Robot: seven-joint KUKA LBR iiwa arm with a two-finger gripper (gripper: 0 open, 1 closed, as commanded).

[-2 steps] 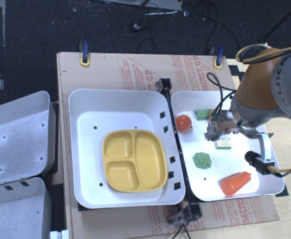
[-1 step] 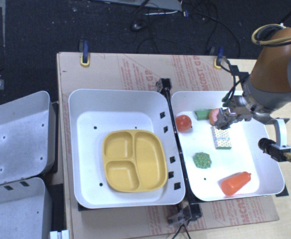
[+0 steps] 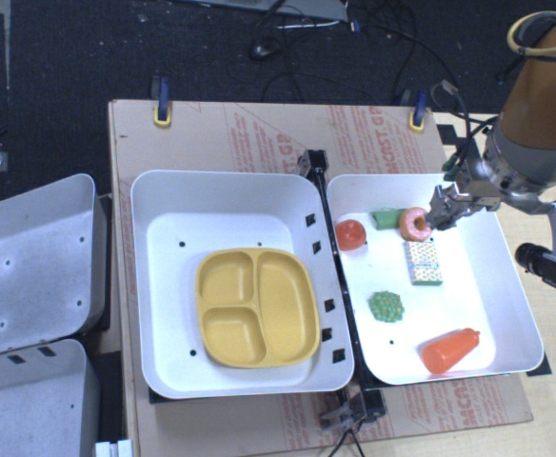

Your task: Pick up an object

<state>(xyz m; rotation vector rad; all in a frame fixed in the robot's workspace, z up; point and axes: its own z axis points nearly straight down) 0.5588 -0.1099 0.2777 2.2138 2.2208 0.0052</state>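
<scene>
Pincer: positioned in the right bin, hard against the pink ring. Whether it is open, closed or gripping cannot be told; the tip is dark and small against the ring's edge.

Ring location: upper part of the right bin. Taking the ring as landmark: the green block lies just to its left, the red ball further left near the divider, the patterned packet directly below and touching or nearly so, the green knobbly ball lower still, the orange carrot-shaped piece well below.

Risks, as judged: the ring is low and rounded; an off-centre close may push it aside rather than seize it. Crowding by the block and packet could foul the approach or cause a double pick.
</scene>
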